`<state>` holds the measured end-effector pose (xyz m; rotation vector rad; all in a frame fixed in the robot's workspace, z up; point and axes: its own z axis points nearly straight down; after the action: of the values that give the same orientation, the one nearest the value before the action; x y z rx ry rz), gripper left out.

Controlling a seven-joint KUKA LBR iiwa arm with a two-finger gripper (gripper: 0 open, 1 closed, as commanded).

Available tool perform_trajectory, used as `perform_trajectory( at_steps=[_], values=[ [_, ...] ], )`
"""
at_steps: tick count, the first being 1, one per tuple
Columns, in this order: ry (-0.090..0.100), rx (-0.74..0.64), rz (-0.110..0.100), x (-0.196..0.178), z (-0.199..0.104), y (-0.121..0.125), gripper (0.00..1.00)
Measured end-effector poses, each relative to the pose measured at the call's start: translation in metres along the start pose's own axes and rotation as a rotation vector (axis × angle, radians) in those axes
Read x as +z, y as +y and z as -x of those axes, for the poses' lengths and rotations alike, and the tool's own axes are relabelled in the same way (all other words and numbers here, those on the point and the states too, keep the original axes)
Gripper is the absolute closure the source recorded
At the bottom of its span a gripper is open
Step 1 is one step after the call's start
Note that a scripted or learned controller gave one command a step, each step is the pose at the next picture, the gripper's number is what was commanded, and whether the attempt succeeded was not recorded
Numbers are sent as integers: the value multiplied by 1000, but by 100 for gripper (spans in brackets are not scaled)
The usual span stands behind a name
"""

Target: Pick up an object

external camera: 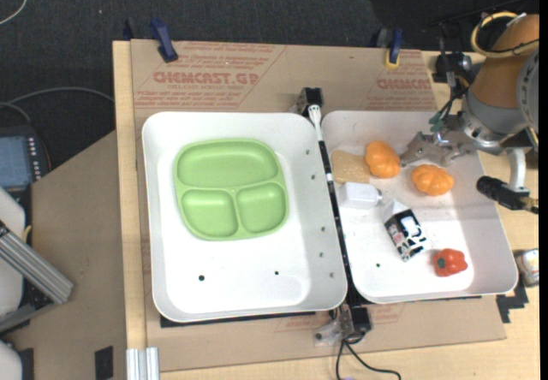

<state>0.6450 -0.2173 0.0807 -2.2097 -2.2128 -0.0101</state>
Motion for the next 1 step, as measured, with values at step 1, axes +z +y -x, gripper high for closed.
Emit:
perform_trajectory(
  at_steps=[1],
  values=[
    [-12,-7,6,-4,-86,22,0]
  ],
)
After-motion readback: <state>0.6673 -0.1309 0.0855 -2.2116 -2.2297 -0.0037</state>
